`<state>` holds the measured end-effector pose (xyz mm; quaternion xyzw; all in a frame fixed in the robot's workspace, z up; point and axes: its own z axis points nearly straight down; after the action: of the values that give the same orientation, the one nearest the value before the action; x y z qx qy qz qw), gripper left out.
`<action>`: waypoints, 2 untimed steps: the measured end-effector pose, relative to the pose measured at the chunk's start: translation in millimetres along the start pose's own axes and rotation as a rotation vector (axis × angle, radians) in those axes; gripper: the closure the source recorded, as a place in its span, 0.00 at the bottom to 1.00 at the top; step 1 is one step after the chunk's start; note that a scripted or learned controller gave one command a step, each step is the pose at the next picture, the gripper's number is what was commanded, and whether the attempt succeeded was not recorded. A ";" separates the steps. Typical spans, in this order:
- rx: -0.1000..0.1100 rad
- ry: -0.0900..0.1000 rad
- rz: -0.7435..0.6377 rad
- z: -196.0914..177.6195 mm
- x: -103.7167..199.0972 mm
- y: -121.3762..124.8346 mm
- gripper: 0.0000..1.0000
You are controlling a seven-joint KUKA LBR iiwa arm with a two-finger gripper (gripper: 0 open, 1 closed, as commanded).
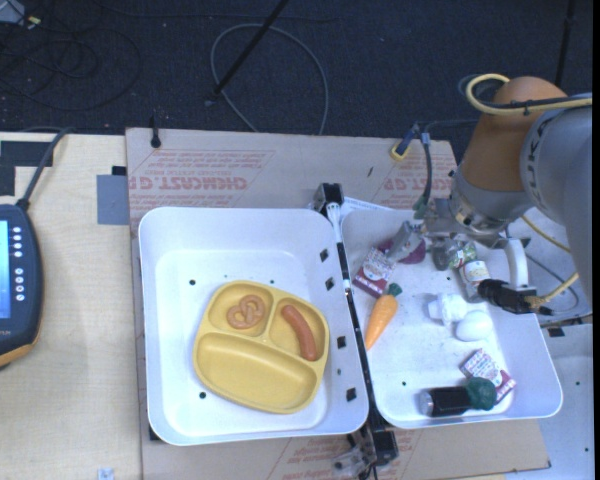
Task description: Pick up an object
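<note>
My gripper (438,240) hangs low over the far part of the right bin (540,393), under the grey arm with its orange band. Right beside it lie a dark red item (413,252), a red and white packet (376,273) and a small bottle with a green cap (471,265). An orange carrot (381,316) lies near the bin's left wall. Two white rounded items (461,316) sit in the middle. At the near side are a black item (446,400), a green lump (481,394) and another red and white packet (483,365).
The left bin (170,268) holds a yellow divided plate (250,368) with a pretzel (246,312) and a sausage (301,330). A control pendant (2,283) lies at the far left. Cables trail along the right bin's right side.
</note>
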<state>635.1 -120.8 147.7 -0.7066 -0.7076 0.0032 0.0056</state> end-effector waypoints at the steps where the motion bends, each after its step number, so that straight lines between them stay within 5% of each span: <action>1: -0.010 0.005 0.000 58.8 -10.0 11.0 0.00; 2: -0.016 0.002 -0.001 55.0 -16.5 13.3 0.00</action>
<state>647.7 -137.1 92.4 -0.7062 -0.7080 -0.0033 0.0005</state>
